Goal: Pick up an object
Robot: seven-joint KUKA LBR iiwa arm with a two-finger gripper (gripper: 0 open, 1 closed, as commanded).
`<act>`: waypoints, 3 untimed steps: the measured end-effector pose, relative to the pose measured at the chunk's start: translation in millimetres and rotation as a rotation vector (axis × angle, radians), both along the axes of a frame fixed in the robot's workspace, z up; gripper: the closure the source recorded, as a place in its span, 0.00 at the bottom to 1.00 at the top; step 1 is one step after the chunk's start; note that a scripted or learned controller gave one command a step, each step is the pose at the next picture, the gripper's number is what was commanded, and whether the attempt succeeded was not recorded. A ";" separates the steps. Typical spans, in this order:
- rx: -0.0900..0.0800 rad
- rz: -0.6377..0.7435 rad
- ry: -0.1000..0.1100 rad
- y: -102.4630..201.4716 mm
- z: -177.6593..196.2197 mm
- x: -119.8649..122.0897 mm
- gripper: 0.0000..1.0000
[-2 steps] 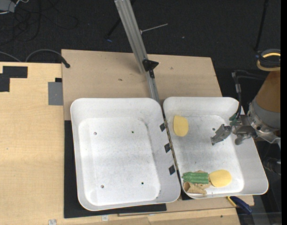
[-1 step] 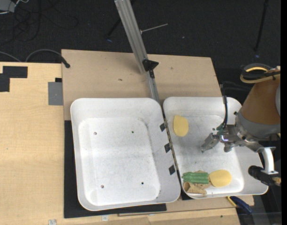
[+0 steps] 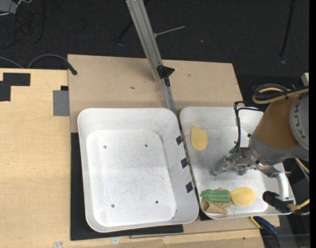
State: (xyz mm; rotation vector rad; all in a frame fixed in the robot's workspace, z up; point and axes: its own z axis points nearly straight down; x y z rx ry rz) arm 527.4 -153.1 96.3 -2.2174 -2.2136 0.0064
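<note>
Two shallow white bins sit side by side on the tabletop (image 3: 122, 84). The left bin (image 3: 129, 167) shows a bare white floor with a few small dark dots. The right bin (image 3: 215, 123) holds all the objects.

The arm (image 3: 282, 130) reaches in from the right, orange band above the wrist, and the claw (image 3: 222, 168) is low over the middle of the right bin floor, tips pointing left. The claw is too small and blurred to read, so I cannot tell whether it is parted or clenched. Nothing is visibly in it.

Objects:
- pale yellow oval piece (image 3: 199, 138) lies flat in the upper left of the right bin, near the divider, apart from the claw, up and left of it.
- green item (image 3: 216, 195) lies near the front edge of the right bin, below the claw.
- tan item (image 3: 216, 207) lies just beside the green one, at its front, touching or nearly so.
- yellow round object (image 3: 243, 196) lies just right of the green item, near the front right corner.

Small black clips (image 3: 182, 151) sit along the seam between the bins. A slanted metal rail (image 3: 147, 40) runs from the top of the view down toward that seam.
</note>
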 end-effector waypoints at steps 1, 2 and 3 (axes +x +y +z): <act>-0.002 -0.006 -0.004 -2.0 12.9 0.5 1.00; -0.003 0.003 -0.010 1.2 55.5 0.1 1.00; -0.004 0.002 -0.012 -4.1 113.8 -6.7 1.00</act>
